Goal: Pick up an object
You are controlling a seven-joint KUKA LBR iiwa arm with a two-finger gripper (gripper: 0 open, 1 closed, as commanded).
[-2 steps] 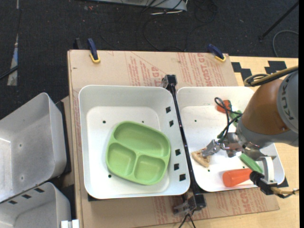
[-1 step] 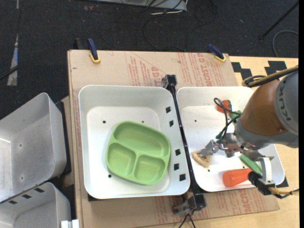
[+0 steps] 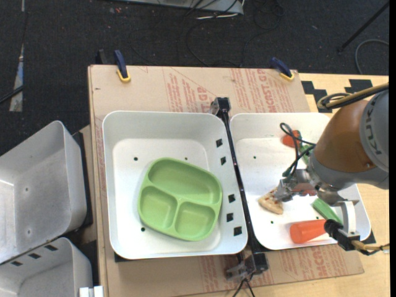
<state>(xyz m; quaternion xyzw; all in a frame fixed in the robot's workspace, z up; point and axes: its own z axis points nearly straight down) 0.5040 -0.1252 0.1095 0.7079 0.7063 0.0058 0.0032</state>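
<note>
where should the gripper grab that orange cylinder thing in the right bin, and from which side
Grip the orange cylinder across its middle, coming straight down from above. It lies on its side, long axis left to right, with bare bin floor showing on its near and far flanks.

Robotics lab: cardboard-topped bench (image 3: 185, 85) w/ clamps (image 3: 122, 65), white bins (image 3: 117, 135) left of arm (image 3: 356, 144), cables on dark carpet (image 3: 55, 23).

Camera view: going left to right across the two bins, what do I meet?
Left bin → green tray → divider → tan piece → orange cylinder
</note>
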